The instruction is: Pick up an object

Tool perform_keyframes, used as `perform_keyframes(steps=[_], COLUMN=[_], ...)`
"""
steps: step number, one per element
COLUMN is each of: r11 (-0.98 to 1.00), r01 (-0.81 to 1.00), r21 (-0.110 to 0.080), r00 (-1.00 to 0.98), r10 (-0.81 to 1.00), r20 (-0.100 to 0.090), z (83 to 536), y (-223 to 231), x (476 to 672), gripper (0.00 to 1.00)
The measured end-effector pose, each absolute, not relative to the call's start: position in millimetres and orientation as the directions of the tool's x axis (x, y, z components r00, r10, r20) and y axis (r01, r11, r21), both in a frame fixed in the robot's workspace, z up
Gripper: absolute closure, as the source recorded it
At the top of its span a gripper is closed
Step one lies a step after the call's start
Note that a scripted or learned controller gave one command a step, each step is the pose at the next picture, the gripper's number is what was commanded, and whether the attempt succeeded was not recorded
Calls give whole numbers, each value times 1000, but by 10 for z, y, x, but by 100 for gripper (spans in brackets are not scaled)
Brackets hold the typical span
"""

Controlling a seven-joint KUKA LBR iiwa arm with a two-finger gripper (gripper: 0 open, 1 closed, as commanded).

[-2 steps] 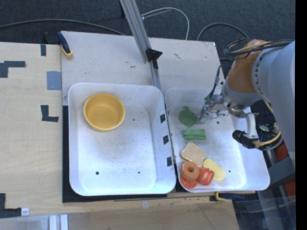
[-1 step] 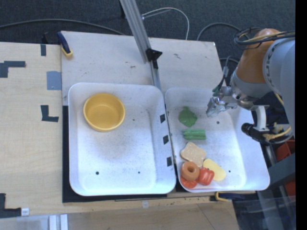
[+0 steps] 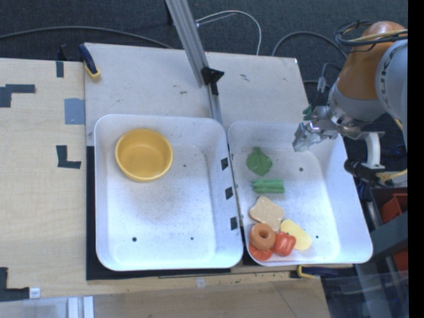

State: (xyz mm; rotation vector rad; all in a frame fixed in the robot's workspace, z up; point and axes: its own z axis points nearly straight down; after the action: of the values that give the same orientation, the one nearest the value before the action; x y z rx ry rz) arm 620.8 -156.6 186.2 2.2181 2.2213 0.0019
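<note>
Overlapping the orange ring (image 3: 263, 236), a red piece (image 3: 284, 244) hides its edge.

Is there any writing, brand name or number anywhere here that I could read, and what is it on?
No readable text anywhere in this view.
Yellow bowl: plain, no label.
Two white bins: dark specks and dots, no letters.
Bench: dark tape pieces in angular shapes, not letters.
Arm and hand: any marking is too small and blurred to tell.

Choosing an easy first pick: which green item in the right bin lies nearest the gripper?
The leafy, rounded green piece, nearer the gripper than the flat green strip below it.
</note>
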Motion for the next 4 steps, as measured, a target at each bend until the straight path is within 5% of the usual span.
perform_keyframes(steps=[1, 4], r11=[2, 7], r01=[1000, 1000], r21=[2, -2], r00=[-2, -7], r10=[1000, 1000], r20=[0, 2], z=[2112, 2304], y=[-1560, -71], x=[6215, 5929], gripper=[100, 100])
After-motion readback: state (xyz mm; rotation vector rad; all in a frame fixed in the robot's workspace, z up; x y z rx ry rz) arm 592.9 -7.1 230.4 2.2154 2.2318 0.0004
